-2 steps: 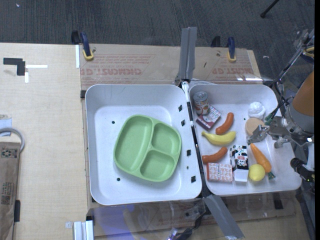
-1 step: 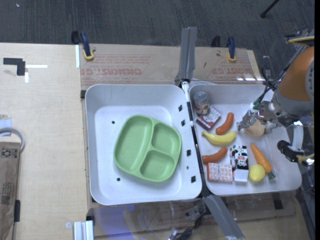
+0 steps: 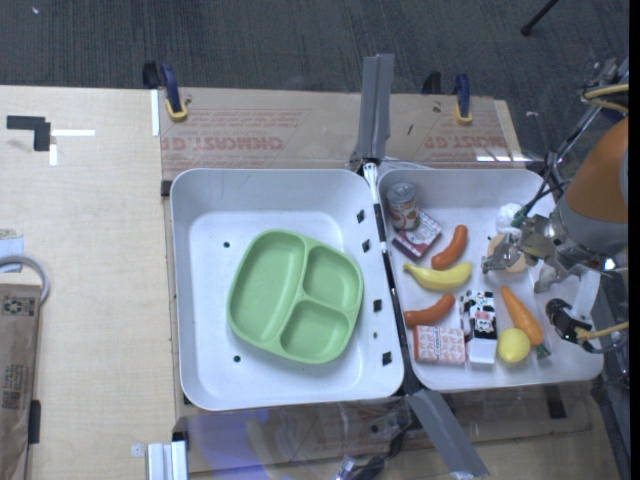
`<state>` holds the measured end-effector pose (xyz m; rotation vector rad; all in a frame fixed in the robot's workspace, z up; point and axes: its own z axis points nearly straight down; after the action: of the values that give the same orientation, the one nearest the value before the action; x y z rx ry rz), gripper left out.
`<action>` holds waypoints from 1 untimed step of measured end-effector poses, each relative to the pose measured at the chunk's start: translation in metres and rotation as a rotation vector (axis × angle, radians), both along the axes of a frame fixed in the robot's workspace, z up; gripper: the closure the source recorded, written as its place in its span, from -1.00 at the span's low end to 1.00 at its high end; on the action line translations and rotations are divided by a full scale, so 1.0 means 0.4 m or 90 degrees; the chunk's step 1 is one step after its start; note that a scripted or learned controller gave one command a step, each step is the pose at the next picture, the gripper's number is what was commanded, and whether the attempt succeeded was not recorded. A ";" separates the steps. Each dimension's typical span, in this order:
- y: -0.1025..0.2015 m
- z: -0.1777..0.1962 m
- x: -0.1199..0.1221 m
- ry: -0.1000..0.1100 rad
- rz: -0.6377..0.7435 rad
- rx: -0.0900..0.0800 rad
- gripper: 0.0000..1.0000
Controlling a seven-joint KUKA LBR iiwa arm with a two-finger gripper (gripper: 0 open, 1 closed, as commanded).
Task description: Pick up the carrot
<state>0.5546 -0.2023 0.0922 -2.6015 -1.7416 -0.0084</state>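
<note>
The carrot (image 3: 521, 313) is orange with a small green end. It lies at a slant in the right bin (image 3: 455, 373), near that bin's right side and just above a yellow lemon (image 3: 513, 345). My gripper (image 3: 512, 250) hangs over the bin's right part, a little up and to the left of the carrot's upper tip. It is apart from the carrot, above a pale peach-coloured item (image 3: 515, 259). The grey arm with its orange band (image 3: 603, 183) comes in from the right edge.
The right bin also holds a can (image 3: 402, 206), a red packet (image 3: 420, 233), two sausages (image 3: 450, 246) (image 3: 428, 311), a banana (image 3: 438, 275), a cow-print carton (image 3: 482, 314) and a pink box (image 3: 438, 344). A green divided plate (image 3: 296, 296) lies in the left bin (image 3: 200, 268).
</note>
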 end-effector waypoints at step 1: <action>0.002 -0.003 -0.099 0.002 0.017 -0.002 -1.00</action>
<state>0.5151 -0.2016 0.0910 -2.5786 -1.7769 -0.0016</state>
